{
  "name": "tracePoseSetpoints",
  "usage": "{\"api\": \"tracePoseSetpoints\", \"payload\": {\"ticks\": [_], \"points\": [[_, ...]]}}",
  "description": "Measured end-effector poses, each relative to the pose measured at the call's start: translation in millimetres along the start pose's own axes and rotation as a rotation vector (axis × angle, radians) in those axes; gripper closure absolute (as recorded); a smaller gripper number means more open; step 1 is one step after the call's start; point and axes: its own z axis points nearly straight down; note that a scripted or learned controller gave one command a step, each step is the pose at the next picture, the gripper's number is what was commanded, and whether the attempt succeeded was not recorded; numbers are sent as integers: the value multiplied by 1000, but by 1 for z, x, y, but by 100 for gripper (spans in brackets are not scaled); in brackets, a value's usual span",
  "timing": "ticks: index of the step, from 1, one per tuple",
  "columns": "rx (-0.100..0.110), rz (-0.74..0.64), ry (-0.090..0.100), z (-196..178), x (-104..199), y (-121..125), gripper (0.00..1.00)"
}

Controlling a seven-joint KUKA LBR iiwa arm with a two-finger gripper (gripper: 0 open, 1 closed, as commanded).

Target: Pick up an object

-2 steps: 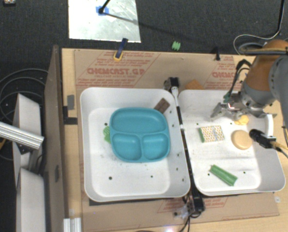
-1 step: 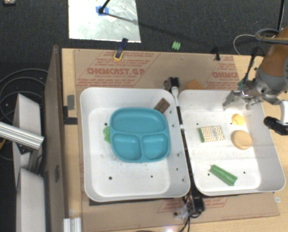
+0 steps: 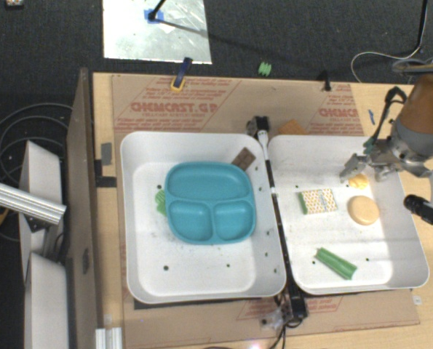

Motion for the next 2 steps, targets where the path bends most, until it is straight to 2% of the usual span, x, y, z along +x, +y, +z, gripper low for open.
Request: {"api": "tracePoseSetpoints", "payload": {"ticks": [1,2], "points": [[-3,-4,-1,3,0,5,0],[-2,-2,-1,19,1,-6,0]]}}
